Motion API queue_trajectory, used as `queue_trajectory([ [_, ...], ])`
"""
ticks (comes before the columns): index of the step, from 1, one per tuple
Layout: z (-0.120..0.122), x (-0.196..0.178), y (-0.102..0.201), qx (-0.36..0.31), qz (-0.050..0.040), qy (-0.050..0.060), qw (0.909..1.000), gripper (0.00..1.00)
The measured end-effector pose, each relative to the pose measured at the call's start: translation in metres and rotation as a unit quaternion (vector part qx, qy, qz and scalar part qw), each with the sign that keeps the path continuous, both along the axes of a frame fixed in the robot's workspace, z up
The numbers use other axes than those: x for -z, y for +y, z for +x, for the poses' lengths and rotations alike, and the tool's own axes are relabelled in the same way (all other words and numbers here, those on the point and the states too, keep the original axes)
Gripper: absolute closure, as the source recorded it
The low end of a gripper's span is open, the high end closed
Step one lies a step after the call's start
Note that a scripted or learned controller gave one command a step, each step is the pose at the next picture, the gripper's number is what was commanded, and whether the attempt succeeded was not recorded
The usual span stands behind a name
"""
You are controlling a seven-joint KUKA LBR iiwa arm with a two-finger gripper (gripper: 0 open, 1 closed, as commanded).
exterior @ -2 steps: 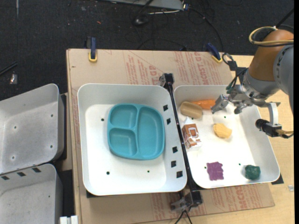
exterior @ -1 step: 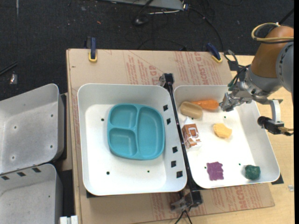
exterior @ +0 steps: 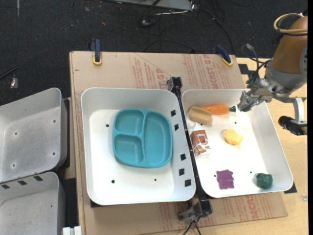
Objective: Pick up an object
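In the right bin (exterior: 274,146) lie an orange carrot (exterior: 216,109), a tan bread roll (exterior: 200,115), a small red-and-white box (exterior: 200,143), a yellow lump (exterior: 233,137), a purple piece (exterior: 225,178) and a dark green ball (exterior: 264,180). My gripper (exterior: 245,105) hangs over the bin's far right corner, just right of the carrot's green tip. Nothing shows between its tips.
The left bin (exterior: 98,146) holds a teal divided plate (exterior: 143,138). A black divider (exterior: 186,146) runs between the two bins. White panels (exterior: 29,131) lie off the bench to the left. Clamps (exterior: 97,52) hold the cardboard's far edge.
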State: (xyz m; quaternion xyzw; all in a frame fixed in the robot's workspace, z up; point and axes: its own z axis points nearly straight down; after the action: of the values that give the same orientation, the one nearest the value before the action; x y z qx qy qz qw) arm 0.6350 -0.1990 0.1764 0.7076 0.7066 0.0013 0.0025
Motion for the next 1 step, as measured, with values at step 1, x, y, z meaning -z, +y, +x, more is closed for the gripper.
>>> queue_trajectory([
  [1, 0.0016, -0.0526, -0.0002, -0.002, -0.0005, -0.001, 1.0000, 1.00],
])
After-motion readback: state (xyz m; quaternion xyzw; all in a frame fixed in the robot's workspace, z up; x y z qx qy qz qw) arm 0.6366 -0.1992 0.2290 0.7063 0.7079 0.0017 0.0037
